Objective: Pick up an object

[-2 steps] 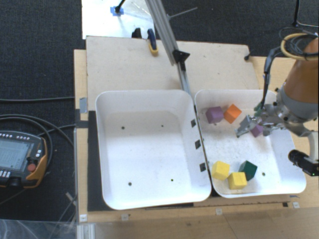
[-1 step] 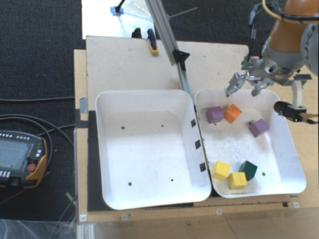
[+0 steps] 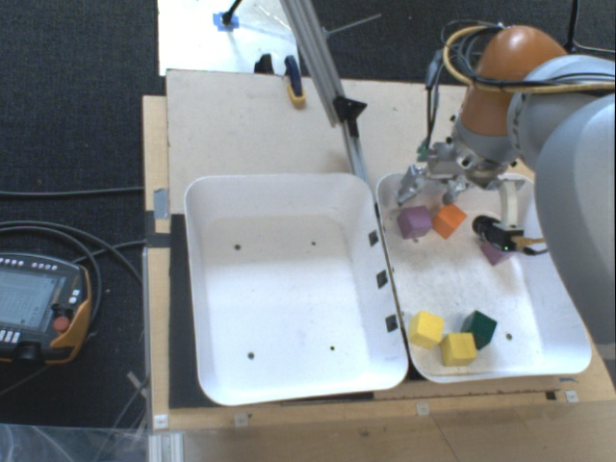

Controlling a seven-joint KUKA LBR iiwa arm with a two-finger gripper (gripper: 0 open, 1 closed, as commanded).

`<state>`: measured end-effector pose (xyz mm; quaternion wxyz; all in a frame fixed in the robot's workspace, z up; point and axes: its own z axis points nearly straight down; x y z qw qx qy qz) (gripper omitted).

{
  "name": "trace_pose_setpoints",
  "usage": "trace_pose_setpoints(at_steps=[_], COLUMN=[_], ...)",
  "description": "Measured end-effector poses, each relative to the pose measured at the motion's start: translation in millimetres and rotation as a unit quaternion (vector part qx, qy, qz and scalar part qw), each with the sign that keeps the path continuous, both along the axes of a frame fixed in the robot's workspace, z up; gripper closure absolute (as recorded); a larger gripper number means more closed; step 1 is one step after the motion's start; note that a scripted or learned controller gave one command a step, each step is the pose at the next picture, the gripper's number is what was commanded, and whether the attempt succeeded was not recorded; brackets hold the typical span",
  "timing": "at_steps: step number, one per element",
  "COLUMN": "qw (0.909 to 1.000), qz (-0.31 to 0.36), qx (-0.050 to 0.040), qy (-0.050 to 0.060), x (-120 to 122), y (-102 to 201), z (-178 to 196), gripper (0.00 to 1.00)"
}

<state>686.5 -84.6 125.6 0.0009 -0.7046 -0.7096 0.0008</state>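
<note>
Over the right bin (image 3: 568, 340), up near its far edge, the gripper (image 3: 430, 183) hangs low, and directly beneath its metal fingers sit the purple block (image 3: 415, 222) and the orange block (image 3: 449, 220), touching side by side on the bin floor. Nothing sits between the fingers; they look spread apart with open space between them, one prong reaching toward the bin's inner wall and the other over the orange block. Neither block is lifted. From the right comes the arm (image 3: 568, 114), a bulky grey casing bending down into the orange band (image 3: 510, 61), with cables looping around the wrist. Beside the orange block, further toward the arm, a small purple piece (image 3: 496, 252) lies partly under a dark fitting, its shape hard to read. At the bin's near end three more blocks cluster: a yellow cube (image 3: 426, 329), a second yellow cube (image 3: 458, 348) touching a dark green cube (image 3: 479, 327). All the blocks look matte and foam-like with softened corners. This bin's floor is speckled and scuffed, smooth white plastic with rounded rims. Just beside it, sharing a wall, the left bin (image 3: 207, 287) shows a few dark dots on its floor. Both rest on a pale wooden bench (image 3: 250, 123).
</note>
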Motion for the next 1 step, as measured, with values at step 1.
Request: trace_pose_setpoints(at_steps=[1], qw=[1.0000], qz=[-0.001], qx=[-0.0008], qy=[-0.008], x=[-13.5], y=[4.6], z=[-30.8], gripper=[0.00])
